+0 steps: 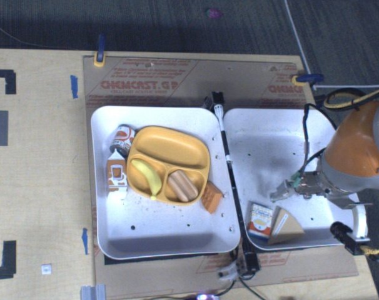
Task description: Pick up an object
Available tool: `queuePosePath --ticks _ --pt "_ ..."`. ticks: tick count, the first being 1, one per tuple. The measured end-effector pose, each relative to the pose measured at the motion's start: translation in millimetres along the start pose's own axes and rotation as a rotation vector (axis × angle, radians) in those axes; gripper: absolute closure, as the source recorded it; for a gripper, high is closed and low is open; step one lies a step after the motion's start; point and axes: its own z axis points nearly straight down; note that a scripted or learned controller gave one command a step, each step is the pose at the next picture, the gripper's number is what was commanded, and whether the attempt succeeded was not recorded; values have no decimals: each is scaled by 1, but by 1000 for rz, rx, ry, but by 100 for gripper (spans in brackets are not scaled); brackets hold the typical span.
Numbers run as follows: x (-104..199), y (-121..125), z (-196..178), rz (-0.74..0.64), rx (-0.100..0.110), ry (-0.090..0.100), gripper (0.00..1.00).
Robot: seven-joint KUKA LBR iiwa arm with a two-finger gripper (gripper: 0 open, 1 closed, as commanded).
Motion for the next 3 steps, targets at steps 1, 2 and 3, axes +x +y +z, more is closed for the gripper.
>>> queuePosePath --ticks 1,2,3 --pt "27 -5 21 -4 16 11 0" --pt "22 -2 10 1 5 1 100" --pt "22 -2 10 0 5 1 0"
